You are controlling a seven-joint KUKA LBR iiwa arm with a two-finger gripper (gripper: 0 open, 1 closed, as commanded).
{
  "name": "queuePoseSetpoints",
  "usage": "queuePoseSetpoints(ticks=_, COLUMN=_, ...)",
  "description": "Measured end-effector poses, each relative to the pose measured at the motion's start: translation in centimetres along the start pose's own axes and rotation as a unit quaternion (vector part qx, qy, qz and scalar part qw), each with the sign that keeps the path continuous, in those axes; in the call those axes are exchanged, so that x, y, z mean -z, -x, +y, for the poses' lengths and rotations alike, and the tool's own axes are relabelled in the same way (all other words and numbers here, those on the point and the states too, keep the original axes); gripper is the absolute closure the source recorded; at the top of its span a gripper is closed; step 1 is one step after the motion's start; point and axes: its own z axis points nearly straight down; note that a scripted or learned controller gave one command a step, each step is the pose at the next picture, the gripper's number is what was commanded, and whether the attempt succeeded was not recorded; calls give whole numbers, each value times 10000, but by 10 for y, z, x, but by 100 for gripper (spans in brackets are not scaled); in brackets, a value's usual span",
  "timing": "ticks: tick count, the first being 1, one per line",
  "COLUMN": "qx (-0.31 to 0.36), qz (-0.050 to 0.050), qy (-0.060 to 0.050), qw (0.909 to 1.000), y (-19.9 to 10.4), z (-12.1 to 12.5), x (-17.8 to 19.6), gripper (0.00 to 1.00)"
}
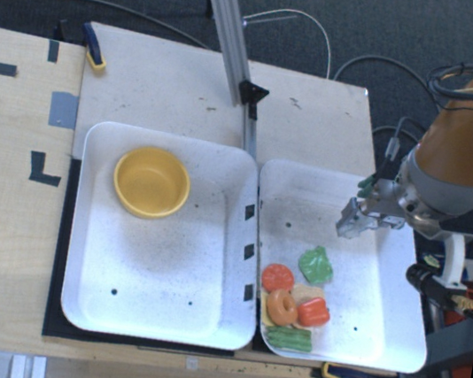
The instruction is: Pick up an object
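We see two white bins side by side on the bench; the left bin (84, 293) holds a yellow bowl (151, 181), upright, near its upper left corner; the right bin (390, 344) holds a small heap of toy food in its lower left part, close to the wall it shares with the other bin.

In that heap we make out a green leafy piece (316, 265) at the top; below it a red round piece (277, 278); then an orange ring (280, 307) touching a red pepper (314, 311); at the bottom a green flat piece (289, 337) lies against the bin's near rim; these pieces lie touching or just beside one another.

The arm (459, 149) comes in from the right, its orange band showing above the wrist; the gripper (349, 227) hangs over the upper part of the right bin, above and to the right of the heap, apart from every piece; we see nothing between its fingers; whether they are apart or together we cannot tell at this angle.

A grey metal bar (230, 39) slants down across the bench toward the gap between the bins.
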Motion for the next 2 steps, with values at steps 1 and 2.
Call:
queuePoseSetpoints(ticks=1, qx=-6, qz=-2, qy=-3, qw=10000, y=-43, z=-5, x=-5, gripper=100)
queuePoseSetpoints(ticks=2, qx=4, qz=1, qy=-6, qw=10000, y=-103, z=-8, x=-16, gripper=100)
